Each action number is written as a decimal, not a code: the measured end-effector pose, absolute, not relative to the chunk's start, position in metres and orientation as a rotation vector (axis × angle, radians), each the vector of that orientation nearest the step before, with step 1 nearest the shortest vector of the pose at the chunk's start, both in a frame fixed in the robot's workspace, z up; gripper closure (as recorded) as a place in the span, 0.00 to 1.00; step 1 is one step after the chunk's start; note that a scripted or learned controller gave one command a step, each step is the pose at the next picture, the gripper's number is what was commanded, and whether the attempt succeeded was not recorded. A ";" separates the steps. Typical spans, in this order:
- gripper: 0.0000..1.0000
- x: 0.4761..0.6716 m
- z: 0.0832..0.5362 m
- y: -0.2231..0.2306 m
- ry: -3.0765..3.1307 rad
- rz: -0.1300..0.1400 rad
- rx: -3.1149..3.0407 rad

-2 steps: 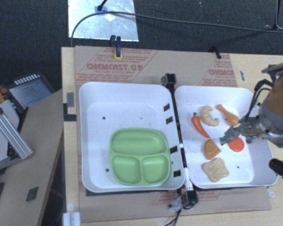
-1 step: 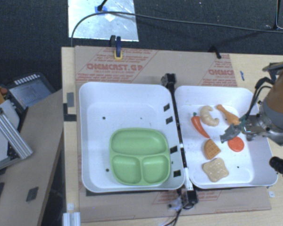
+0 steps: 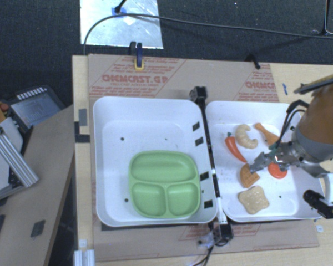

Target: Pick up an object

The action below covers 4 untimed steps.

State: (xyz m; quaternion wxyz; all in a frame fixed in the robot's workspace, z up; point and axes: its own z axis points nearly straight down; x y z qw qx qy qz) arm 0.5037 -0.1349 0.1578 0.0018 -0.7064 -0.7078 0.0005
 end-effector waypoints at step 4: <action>1.00 0.507 0.146 -0.146 -2.225 -0.004 -2.226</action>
